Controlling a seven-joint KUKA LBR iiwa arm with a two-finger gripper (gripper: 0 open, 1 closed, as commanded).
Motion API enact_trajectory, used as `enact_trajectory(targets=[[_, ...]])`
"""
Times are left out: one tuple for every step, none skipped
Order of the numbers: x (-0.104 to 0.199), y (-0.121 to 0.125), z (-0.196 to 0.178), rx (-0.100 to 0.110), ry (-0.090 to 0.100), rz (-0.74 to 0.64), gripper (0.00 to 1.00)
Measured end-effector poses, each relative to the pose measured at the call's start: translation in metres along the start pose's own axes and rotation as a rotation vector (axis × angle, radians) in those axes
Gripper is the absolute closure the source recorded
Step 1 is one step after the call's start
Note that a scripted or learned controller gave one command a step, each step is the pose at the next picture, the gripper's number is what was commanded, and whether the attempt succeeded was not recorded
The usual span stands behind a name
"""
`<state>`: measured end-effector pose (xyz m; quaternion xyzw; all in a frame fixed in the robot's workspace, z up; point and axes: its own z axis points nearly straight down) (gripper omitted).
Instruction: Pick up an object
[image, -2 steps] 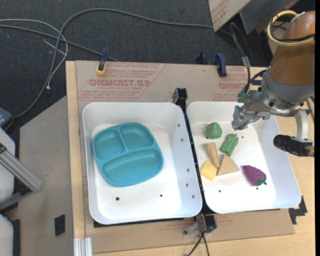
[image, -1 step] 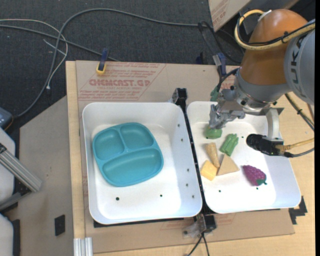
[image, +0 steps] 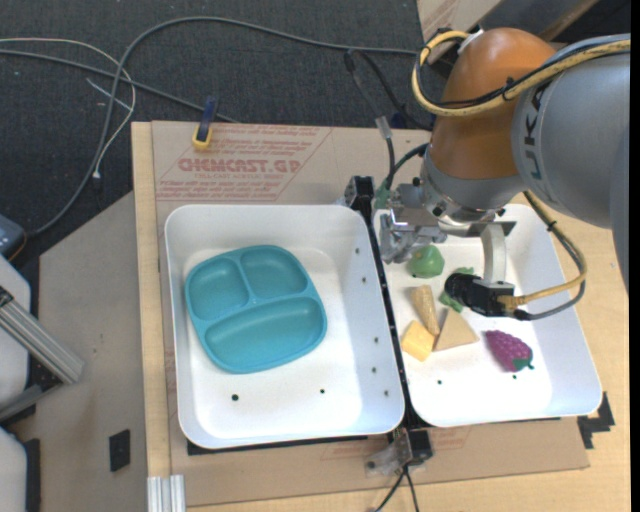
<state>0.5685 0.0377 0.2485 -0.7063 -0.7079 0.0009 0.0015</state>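
- Nearest the camera, the front rim of the left bin (image: 290, 432) and that of the right bin (image: 500, 412) sit side by side on the brown board (image: 240, 160).
- In the right bin's near right part lies a purple bunch of grapes (image: 508, 349).
- Just left of it, near the bin's middle, a tan wedge (image: 455, 331) touches a yellow block (image: 418, 341); a pale cone-like piece (image: 425, 304) leans against both from the far side.
- In the left bin a teal divided plate (image: 256, 306) lies flat, well apart from the food pieces.
- A black part (image: 478, 293) with a yellow cable hangs over the right bin, just right of the cone-like piece.
- Farther back, a green object (image: 428, 262) rests near the right bin's left wall.
- The gripper (image: 405, 240) is just above and left of the green object; its metal fingers point down at the bin's left wall, and how far apart they stand cannot be told. Nothing is seen between them.
- The arm (image: 500, 110), orange and grey, comes in from the far right.
- A blue and yellow clip (image: 206, 121) sits at the board's far edge.
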Motion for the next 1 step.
enact_trajectory(targets=[[0.0534, 0.0078, -0.0028, -0.005, 0.0, -0.001, 1.0]])
